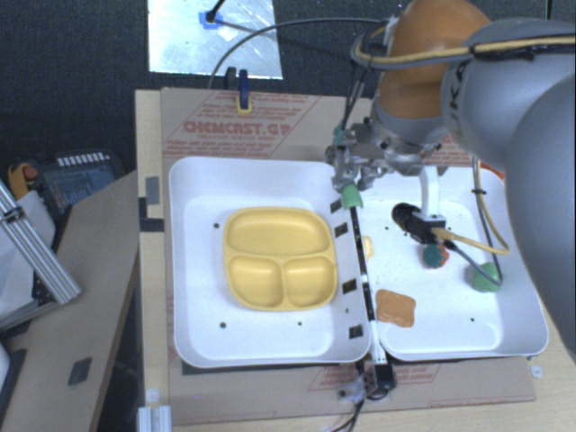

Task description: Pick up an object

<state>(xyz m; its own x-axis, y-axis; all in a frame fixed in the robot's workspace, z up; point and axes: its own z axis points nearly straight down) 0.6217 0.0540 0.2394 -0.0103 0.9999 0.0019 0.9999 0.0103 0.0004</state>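
Observation:
My gripper [349,190] hangs over the wall between the two white bins, towards their far end. In the right bin [517,331] lie a flat orange-brown piece [396,307] near the front, a green lump [484,277] to the right, a small teal and red ball [436,256] and a small yellow bit [367,246] close to the dividing wall. All of these lie nearer the front than the gripper and apart from it. A yellow divided plate [277,259] rests in the left bin [193,241].
The grey arm with its orange band [432,52] covers the right bin's far right part. Cables run across the right bin. Cardboard [243,124] lies under both bins, with a blue and yellow clamp [241,88] at its far edge.

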